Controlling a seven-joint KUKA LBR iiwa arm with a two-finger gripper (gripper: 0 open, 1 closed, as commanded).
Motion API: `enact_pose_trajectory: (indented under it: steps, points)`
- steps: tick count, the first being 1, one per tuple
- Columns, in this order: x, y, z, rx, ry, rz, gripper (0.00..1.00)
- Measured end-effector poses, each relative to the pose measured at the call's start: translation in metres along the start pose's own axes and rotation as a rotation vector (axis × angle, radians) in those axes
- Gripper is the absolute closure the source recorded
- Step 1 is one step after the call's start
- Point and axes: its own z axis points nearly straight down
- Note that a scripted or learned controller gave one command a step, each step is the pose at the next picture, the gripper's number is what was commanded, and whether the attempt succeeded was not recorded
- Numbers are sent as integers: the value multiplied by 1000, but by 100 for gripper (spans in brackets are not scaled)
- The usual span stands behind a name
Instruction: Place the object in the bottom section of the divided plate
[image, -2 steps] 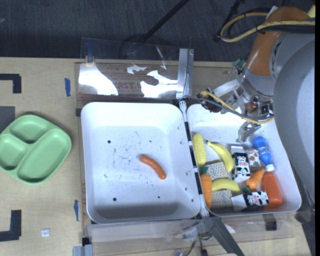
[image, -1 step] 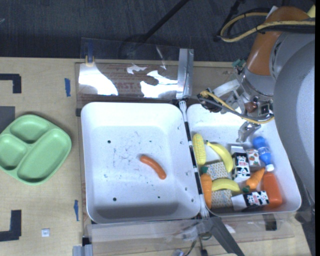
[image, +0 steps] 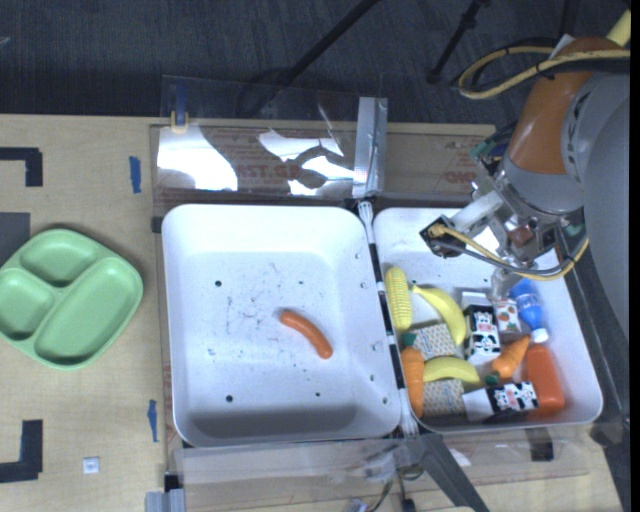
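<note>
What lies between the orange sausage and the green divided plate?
In the camera view, only bare bin floor, the left bin's wall and a strip of wooden bench separate the sausage from the plate.

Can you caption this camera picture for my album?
One orange sausage lies alone in the left bin while the gripper hangs over the crowded right bin.

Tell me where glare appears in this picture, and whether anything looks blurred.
Camera view: bright glare lies on the clear plastic sheet behind the left shallow white bin; the small orange sausage in that bin is fairly sharp; the grey arm's gripper looks soft.
</note>
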Motion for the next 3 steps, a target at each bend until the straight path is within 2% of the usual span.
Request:
enact_pose_trajectory:
  steps: [1, 2, 3]
  points:
    - [10, 99, -61, -1, 3, 132, 0]
    - [3, 160, -189, -3, 4, 17, 0]
    - [-5, 122, 21, 1, 1, 161, 0]
